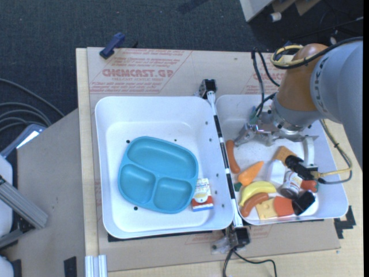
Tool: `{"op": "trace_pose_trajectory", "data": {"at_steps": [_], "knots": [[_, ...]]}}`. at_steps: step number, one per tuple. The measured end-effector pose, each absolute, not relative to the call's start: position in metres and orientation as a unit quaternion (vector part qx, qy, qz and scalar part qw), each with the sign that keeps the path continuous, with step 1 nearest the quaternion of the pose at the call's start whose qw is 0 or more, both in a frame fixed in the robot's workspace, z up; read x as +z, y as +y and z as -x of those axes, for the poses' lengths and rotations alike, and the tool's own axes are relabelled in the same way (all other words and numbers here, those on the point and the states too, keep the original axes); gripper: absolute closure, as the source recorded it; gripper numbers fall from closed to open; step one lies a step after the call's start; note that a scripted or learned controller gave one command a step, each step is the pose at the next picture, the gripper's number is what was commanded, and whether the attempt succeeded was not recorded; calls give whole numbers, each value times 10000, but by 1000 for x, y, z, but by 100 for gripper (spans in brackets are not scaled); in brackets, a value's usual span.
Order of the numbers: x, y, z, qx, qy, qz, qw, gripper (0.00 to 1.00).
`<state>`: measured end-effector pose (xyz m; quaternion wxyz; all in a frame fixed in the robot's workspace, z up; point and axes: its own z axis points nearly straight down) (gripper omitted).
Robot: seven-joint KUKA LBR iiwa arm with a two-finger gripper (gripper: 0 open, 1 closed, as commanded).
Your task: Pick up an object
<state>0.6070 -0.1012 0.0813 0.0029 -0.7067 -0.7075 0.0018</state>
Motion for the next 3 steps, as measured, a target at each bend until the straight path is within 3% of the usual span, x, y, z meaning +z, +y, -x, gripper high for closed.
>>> {"op": "trace_pose_trajectory", "data": {"at_steps": [1,2,3], "knots": [[82,-97,-511,12,-7069,7073,19,0],[90,-97,-512,13,-7065,7077,10,100],[182,-24,-480,18,-7074,7068,19,100]]}}
